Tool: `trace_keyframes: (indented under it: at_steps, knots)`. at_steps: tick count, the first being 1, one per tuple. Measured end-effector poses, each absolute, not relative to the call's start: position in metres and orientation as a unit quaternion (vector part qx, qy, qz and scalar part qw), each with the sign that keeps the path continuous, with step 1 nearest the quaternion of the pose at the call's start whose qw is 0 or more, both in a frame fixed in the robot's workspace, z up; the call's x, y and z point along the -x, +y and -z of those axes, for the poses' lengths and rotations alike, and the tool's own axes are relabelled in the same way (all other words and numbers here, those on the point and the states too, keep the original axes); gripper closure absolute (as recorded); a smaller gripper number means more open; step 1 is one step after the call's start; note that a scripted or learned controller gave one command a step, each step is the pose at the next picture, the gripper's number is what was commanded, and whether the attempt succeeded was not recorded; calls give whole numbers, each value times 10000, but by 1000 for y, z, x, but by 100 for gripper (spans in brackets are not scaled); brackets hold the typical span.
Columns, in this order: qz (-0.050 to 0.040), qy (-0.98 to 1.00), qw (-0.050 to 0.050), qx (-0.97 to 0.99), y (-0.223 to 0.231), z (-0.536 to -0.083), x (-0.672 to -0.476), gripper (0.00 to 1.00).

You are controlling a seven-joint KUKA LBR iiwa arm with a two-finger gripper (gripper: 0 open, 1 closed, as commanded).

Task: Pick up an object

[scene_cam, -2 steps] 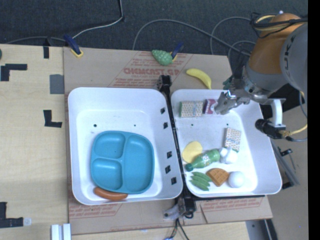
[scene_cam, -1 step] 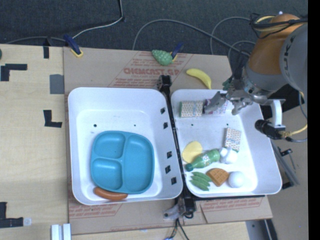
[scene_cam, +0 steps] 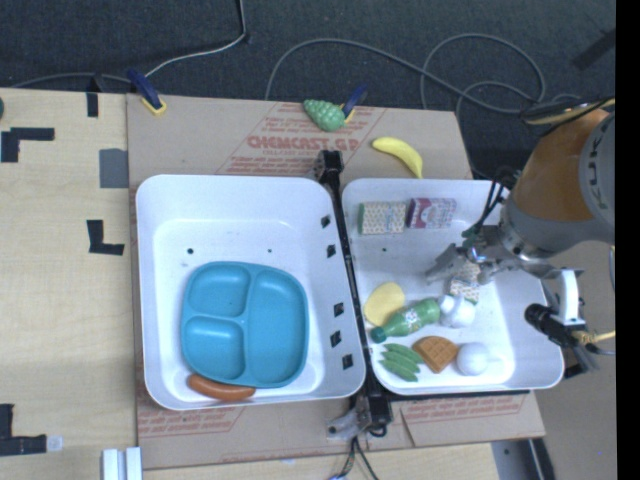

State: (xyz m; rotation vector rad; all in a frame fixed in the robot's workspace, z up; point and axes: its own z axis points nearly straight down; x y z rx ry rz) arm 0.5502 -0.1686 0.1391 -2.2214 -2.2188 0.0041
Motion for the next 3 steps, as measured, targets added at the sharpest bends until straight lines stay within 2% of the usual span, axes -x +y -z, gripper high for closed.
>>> trace_keyframes:
  at_steps: [1, 3]
  knots:
    - [8, -7078, -6, 7064, -109, -86, -580, 0]
    - [-4, -7075, 0, 7067, -99, -85, -664, 0]
